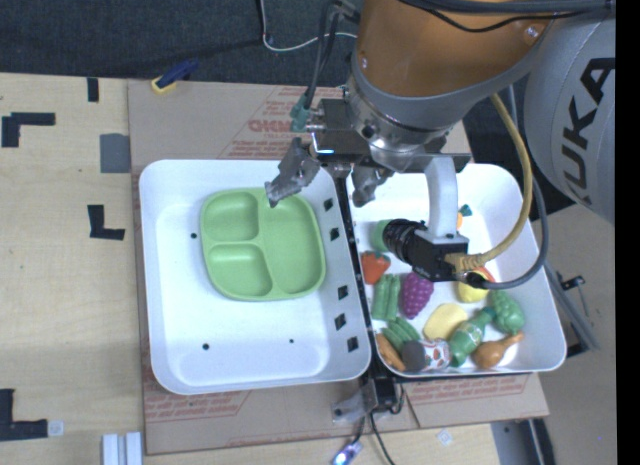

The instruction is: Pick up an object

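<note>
Near the frame's centre the jaws hung open and empty astride the bins' shared wall, while toy food, probably light, stiff and slippery, best pinched across narrow middles, lay heaped in the right bin.

Toy foods, plastic, heaped in right bin's 6 o'clock half: purple grapes, green pods, yellow pieces, broccoli, orange bits. Green three-compartment plate, flat, left bin, toward 12 o'clock.
</note>
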Tool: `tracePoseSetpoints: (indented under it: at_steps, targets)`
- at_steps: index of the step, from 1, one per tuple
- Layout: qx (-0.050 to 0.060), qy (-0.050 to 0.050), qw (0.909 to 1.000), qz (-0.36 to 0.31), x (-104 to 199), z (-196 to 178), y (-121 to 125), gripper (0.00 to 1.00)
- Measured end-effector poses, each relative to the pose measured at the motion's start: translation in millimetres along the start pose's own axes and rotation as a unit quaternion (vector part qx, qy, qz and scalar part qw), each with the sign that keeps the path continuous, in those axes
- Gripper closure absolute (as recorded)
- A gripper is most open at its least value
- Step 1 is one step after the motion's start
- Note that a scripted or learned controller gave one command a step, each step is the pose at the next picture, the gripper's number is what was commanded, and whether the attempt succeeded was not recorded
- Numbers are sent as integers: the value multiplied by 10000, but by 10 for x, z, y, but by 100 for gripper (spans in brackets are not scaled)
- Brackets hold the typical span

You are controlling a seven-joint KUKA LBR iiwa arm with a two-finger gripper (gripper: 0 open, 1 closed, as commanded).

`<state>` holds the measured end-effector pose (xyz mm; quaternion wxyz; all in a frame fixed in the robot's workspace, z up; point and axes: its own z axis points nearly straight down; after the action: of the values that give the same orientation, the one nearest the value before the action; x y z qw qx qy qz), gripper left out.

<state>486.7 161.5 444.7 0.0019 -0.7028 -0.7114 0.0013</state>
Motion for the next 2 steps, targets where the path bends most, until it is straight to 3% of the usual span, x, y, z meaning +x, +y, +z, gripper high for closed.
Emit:
tracePoseSetpoints:
  at_steps: [1,2]
  targets:
    - [-6,-5,10000,19,688,131,129,0]
    - [-8,-15,10000,34,653,18,131,100]
